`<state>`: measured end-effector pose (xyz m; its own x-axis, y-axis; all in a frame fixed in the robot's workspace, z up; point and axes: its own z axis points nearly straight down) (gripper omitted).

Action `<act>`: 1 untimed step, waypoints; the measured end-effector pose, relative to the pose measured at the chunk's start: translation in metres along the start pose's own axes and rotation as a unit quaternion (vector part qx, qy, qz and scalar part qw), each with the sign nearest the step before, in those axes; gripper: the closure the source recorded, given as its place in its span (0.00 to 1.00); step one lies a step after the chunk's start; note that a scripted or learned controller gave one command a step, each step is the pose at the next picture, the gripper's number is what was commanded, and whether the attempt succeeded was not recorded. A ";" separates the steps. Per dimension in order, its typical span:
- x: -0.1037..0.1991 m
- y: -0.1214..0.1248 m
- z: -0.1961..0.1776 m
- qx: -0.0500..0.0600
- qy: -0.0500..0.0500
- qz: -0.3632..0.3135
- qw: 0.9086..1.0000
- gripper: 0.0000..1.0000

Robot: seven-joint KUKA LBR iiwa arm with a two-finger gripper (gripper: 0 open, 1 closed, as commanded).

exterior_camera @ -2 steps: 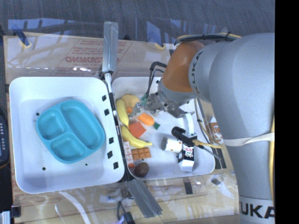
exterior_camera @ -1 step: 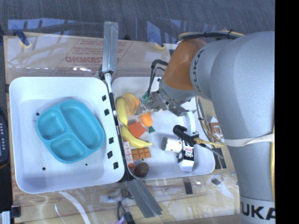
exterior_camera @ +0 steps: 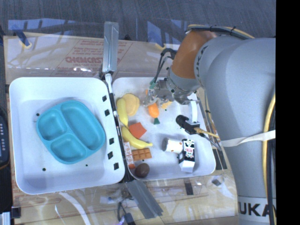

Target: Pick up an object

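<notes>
A smooth blue plastic plate (exterior_camera: 70, 131) with three rounded compartments is seen lying flat in the left bin (exterior_camera: 28, 172), a shallow white tray with rounded corners. In the right bin (exterior_camera: 206, 165), a curved yellow banana (exterior_camera: 125, 125) is laid along the left wall, its long axis running from the far side toward the near side. Just beside it are found a pale yellow rounded fruit (exterior_camera: 132, 103), an orange wedge-shaped block (exterior_camera: 138, 129), and a dark brown round object (exterior_camera: 142, 170) at the near edge. Nearer the middle, a small orange carrot-like toy (exterior_camera: 153, 110) is seen. A white cup (exterior_camera: 172, 146) lies on its side next to a small carton (exterior_camera: 187, 156). The gripper (exterior_camera: 157, 93) is positioned just above the carrot-like toy; whether anything is held cannot be told.
</notes>
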<state>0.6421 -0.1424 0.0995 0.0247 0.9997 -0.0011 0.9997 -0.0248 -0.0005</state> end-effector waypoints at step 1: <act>0.009 -0.041 -0.052 0.000 0.001 -0.186 0.983 1.00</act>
<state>0.6011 -0.1325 0.1516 -0.3420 0.9397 0.0004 0.9397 0.3420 -0.0003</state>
